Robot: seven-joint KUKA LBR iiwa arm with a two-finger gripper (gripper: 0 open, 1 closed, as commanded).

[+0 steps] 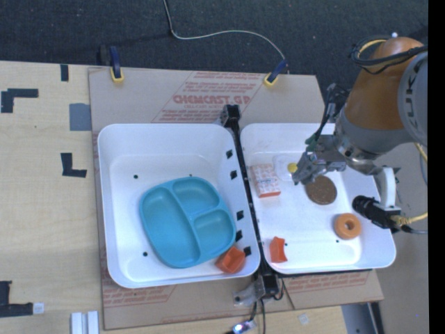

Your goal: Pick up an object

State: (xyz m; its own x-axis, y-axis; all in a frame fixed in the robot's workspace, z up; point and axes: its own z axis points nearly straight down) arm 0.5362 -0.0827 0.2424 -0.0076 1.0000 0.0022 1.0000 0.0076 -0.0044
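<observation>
In the right bin (pixel 306 259) lie a flat brown disc (pixel 322 191), a tan ring-shaped donut (pixel 347 226), a small red-and-white packet (pixel 265 180) and an orange-red block (pixel 278 250). My gripper (pixel 303 170) hangs over the middle of this bin, just up and left of the brown disc and to the right of the packet. A small yellow spot shows at its left side. The arm's grey body hides part of the bin's right side.
The left bin (pixel 115 186) holds a blue divided plate (pixel 186 220) and an orange lump (pixel 231 259) in its near right corner. A black divider (pixel 240 179) runs between the bins. A black fitting (pixel 372 211) on the arm overhangs the right bin's edge.
</observation>
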